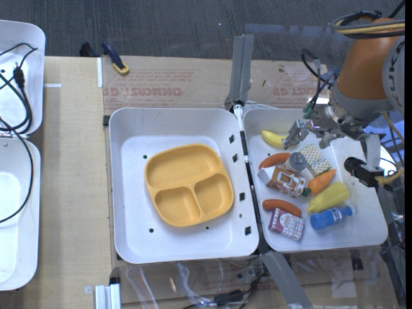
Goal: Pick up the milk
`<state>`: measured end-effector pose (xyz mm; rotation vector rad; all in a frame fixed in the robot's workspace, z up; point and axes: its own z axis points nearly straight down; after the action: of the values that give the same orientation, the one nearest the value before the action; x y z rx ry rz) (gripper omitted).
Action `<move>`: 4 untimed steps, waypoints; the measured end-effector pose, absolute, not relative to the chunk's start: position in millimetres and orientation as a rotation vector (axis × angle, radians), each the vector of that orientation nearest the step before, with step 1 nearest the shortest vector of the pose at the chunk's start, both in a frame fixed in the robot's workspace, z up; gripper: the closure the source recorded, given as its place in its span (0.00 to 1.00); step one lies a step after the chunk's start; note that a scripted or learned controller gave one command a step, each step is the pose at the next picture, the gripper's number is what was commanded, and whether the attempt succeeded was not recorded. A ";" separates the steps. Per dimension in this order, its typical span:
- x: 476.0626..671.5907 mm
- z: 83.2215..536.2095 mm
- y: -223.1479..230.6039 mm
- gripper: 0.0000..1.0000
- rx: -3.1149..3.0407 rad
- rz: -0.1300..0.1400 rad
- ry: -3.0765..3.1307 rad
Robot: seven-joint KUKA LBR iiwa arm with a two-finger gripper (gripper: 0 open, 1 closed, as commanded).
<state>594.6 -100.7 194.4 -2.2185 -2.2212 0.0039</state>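
1. Camera view puts the milk (286, 179), a small carton with a grey cap, near the middle of the right bin (367, 237), lying tilted among toy food
2. Gripper (302, 131) hovers above the carton's far side, fingers apart and holding nothing
3. A clean grasp likely needs a descent centred on the carton, clear of the carrot (320, 181) beside it
4. Counted: two sausages, one banana (273, 138), one blue bottle (331, 217), one yellow plate (188, 184) in the left bin (129, 192)

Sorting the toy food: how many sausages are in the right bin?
2. One sausage lies near the bin's left wall, just below the banana; the other sausage lies lower, above the small carton. More may be hidden under the arm.
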 end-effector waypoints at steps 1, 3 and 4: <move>553.9 113.9 -97.4 0.00 -2.270 -0.019 -2.193; 504.4 190.6 -33.2 1.00 -2.030 0.003 -2.396; 542.7 221.3 0.3 1.00 -2.334 0.006 -2.101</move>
<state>542.7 0.3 221.3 -2.3343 -2.1010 0.0065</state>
